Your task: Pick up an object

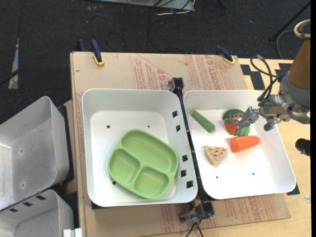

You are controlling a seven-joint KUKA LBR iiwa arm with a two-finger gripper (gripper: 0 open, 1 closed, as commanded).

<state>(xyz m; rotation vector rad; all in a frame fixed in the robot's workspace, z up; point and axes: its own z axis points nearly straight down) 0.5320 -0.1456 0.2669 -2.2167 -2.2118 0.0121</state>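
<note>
Lower centre-right of the frame, in the right bin (pixel 276 181): a pizza-slice toy (pixel 216 154), lying apart from the rest. Just above and to its right lies the orange carrot (pixel 244 143), close beside a crowded cluster: a round red-and-green piece (pixel 232 121) and a green scrap (pixel 243 130), which I cannot identify. My end effector (pixel 248 117) sits over that cluster at right of centre; whether it is spread or closed, or has hold of anything, I cannot tell.

Risk: in such crowding I judge a closing grip may catch two pieces, or nudge the carrot aside and come up bare.

The green stick (pixel 203 121) lies further left, clear of the cluster. My arm is cut off by the frame's right edge.
</note>
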